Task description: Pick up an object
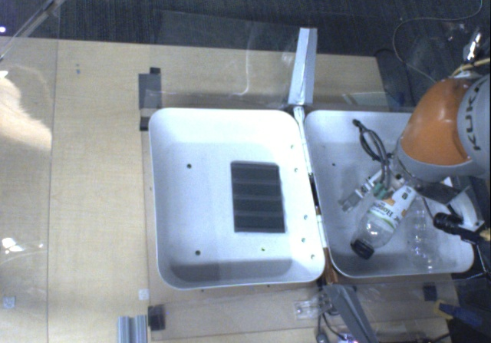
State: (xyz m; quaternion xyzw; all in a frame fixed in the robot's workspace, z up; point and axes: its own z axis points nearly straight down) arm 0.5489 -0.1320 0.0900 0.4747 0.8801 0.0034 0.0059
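Gripper (374,186) hardware sat low in the right bin (331,151), just above the shoulder of a clear plastic bottle (381,220), and whether it was open or closed could not be told, since the grey metal parts blurred into the bin floor and the bottle's label. Nothing showed as clamped, so no hold could be claimed. The bottle lay on its side, slanted, with its black cap (361,247) pointing toward the bin's near-left corner and its base up under the wrist; that was the object nearest to a grasp. Its round, slick body looked likely to roll or slip if squeezed off-centre, which is probably why the approach came down across the bottle's width and not along it. A black cable (370,143) looped on the bin floor just beyond the gripper, near enough to snag. Above, the orange band (431,130) of the arm leaned in from the right. The left bin (192,203) held a dark ribbed panel (258,196), lying flat near its middle, well apart from the arm. Both bins rested side by side on the wooden surface (92,180)
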